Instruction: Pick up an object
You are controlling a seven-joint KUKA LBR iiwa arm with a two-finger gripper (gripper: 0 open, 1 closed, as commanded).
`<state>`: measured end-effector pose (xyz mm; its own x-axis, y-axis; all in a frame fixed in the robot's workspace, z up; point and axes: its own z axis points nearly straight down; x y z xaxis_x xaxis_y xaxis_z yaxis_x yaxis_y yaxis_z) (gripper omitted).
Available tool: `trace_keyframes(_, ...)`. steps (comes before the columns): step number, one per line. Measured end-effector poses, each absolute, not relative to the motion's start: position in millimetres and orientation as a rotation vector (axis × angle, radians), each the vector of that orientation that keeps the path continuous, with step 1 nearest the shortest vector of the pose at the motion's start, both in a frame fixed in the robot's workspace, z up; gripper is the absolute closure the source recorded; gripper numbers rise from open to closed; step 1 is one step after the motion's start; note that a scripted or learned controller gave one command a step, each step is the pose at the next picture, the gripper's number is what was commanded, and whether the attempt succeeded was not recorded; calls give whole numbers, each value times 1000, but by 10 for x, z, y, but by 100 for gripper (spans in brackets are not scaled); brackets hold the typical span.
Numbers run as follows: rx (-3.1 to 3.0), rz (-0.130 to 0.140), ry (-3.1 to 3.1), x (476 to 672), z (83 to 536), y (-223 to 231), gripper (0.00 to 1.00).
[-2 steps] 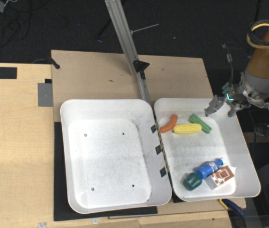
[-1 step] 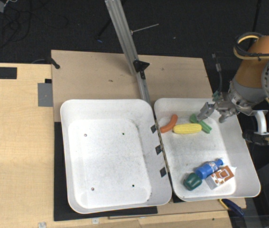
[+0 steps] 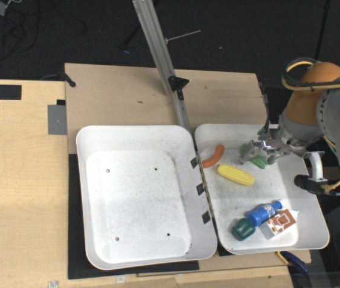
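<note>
My gripper is low in the right bin, near its back right part. It is right over a small green object that shows under and just in front of it. A yellow corn cob lies just to the front left of the gripper. An orange sausage-shaped piece lies further left, by the bin's left wall. Toward the front of the bin lie a blue bottle, a dark green round piece and an orange and white carton.
The left bin sits beside the right one, with black clips along the shared edge. A slanted metal rail rises behind the bins. The arm's grey and orange body stands over the right bin's back right corner.
</note>
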<state>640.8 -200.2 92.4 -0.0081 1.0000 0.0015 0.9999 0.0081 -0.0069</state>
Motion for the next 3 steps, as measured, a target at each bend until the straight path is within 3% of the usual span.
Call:
trace_keyframes(1, -2207, 3, -2233, 6422, 1062, -2003, 100)
trace_keyframes(3, -2220, -4, -2229, 6470, 2261, -1861, 100)
